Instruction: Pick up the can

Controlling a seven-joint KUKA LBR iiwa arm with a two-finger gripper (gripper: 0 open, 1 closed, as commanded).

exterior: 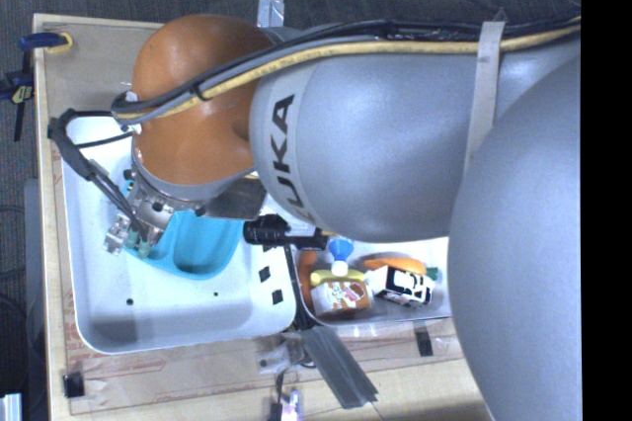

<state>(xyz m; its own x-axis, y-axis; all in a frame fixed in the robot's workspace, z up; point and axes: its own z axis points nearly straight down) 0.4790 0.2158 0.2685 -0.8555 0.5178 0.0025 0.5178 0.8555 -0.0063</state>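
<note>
My gripper [126,236] hangs low over the left part of the left bin [148,315], under the orange band [193,103] of the arm. A blue cup-like object [205,246] lies right beside it in that bin, touching or nearly touching the gripper's right side. A small teal bit [148,248] shows at the gripper's tip; what it belongs to is unclear. No object here reads plainly as a can. The big grey arm [395,123] hides much of both bins.
The right bin [326,320] holds a cluster: a bottle with a blue cap [339,251], a yellow and brown labelled item [344,294], an orange piece [395,264] and a black and white item [408,286]. A black cable [84,162] loops over the left bin's far side.
</note>
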